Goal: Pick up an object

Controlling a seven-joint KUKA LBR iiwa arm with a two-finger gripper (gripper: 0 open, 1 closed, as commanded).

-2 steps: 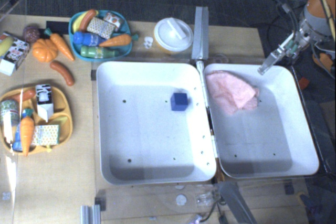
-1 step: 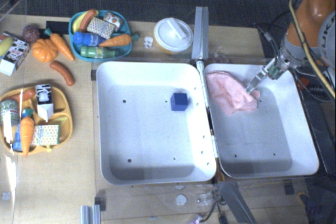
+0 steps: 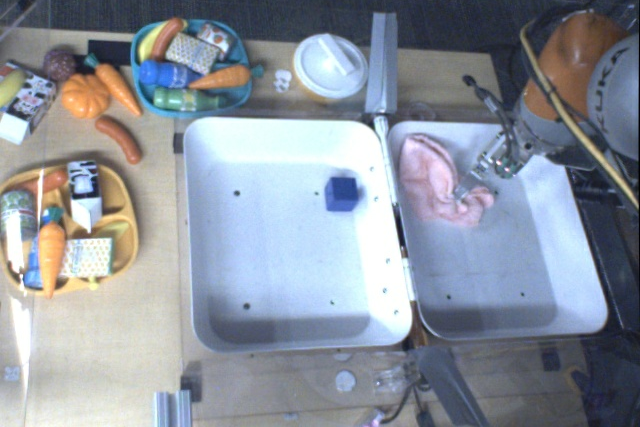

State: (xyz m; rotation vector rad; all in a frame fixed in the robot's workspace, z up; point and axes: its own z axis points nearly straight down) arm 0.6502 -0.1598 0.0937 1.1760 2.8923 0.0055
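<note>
You see the claw (image 3: 468, 198) lowered into the right bin (image 3: 560, 315), its tip down on the right-hand edge of the pink cloth (image 3: 436, 180); the arm (image 3: 575, 65) reaches in from the upper right, grey with its orange band above the wrist. Whether the claw is open, closed, or gripping the cloth, you cannot tell at this slant. The pink cloth lies crumpled directly beneath and to the left of the claw, in the upper left part of the right bin, close to the wall shared with the left bin (image 3: 250, 315). Farther left of the claw, past that dividing wall, a blue cube (image 3: 342, 193) sits alone on the floor of the left bin, well apart from the cloth. Up and to the left of the claw, outside the bins, a white lidded container (image 3: 331, 65) stands on the bench (image 3: 155, 315). Still farther left, a blue bowl (image 3: 145, 40) holds toy foods, and a yellow tray (image 3: 125, 205) at the far left holds more. Loose toys, among them an orange pumpkin (image 3: 83, 96) and a sausage (image 3: 119, 139), lie on the bench between those two dishes.
</note>
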